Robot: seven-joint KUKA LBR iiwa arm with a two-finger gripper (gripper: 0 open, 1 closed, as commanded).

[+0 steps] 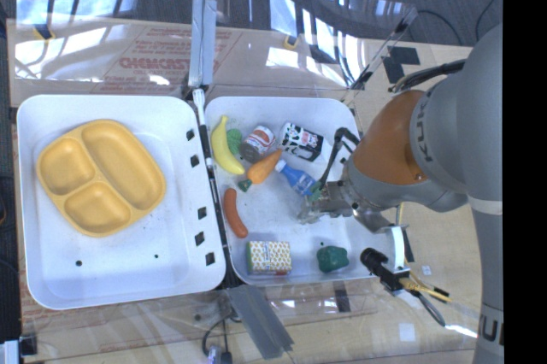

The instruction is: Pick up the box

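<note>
A small box (269,255) with a yellow and green pattern lies flat near the front edge of the right bin (265,110). A black-and-white carton (301,140) rests at the bin's back, tilted. My gripper (316,207) hangs low over the right half of the bin, just beside the blue bottle (298,179). It is up and to the right of the patterned box and apart from it. The arm's orange band (389,150) and grey wrist cover the bin's right wall.
Also in the right bin are a banana (224,145), a can (258,138), a carrot (263,168), a red sausage (235,212) and a green lump (333,258). The left bin (51,268) holds a yellow divided tray (100,174).
</note>
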